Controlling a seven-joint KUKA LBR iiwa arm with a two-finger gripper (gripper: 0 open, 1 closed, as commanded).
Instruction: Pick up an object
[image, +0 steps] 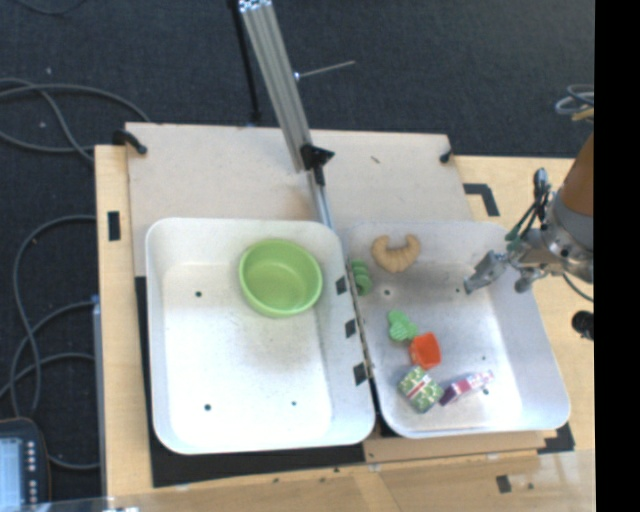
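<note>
Reaching in from the counter's right edge, the grey arm (580, 215) hangs its pincer (505, 272) over the right bin (545, 350), near that bin's far right corner. Its two fingers (482, 274) are spread apart with nothing between them.

All the loose pieces lie apart from the pincer, toward the right bin's left wall. A tan croissant-shaped toy (396, 252) sits near the far edge. A small green piece (360, 278) rests just beside the wall shared with the left bin (200, 400). Nearer the middle, a green lump (402, 326) touches an orange block (426, 350). Toward the near edge, a green patterned cube (418, 388) lies just beside a purple and white packet (466, 385).

In the left bin, a lime green bowl (281, 277) stands upright by the far edge, toward the shared wall. A metal pole (285, 95) slants up from the counter's far side between the bins.
</note>
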